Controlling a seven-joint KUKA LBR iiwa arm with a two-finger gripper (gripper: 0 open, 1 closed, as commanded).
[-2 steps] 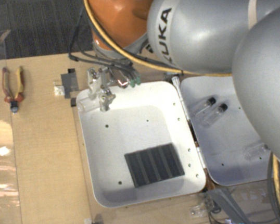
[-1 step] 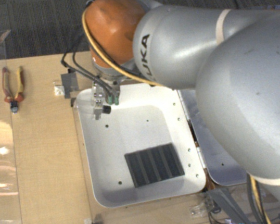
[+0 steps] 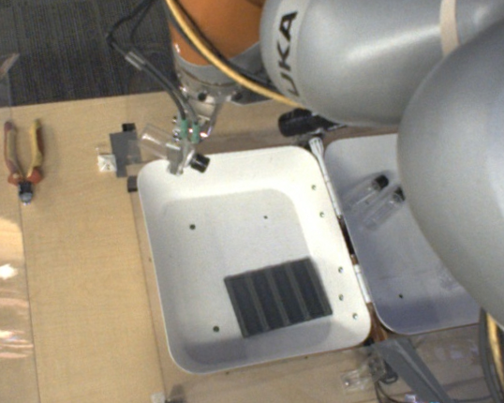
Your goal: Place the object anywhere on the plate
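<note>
Looming closest to the camera, the grey robot arm [image 3: 419,55] fills the upper right and right side of the view, with black lettering on its casing and an orange band [image 3: 221,6] near the top centre. Below that band, cables run down to the gripper [image 3: 186,155], which sits over the upper left corner of the left white bin [image 3: 175,284], right at its rim. Whether the gripper is wide, narrow or holding something cannot be told, as its tip is small and cluttered with clear and dark parts.

Inside the left white bin, a dark ribbed rectangular plate [image 3: 278,297] lies flat on the floor of the bin, toward the lower middle, well apart from the gripper. Nothing rests on its ridged surface.

To the right, touching side by side with the first bin, is the right white bin [image 3: 391,302], partly covered by the arm. In it, near its upper left, lies a small clear object with a dark end [image 3: 371,194], close beside the arm's edge.

Both bins sit on a light wooden bench [image 3: 90,316]. Red-handled pliers [image 3: 23,158] lie on the bench far to the upper left
</note>
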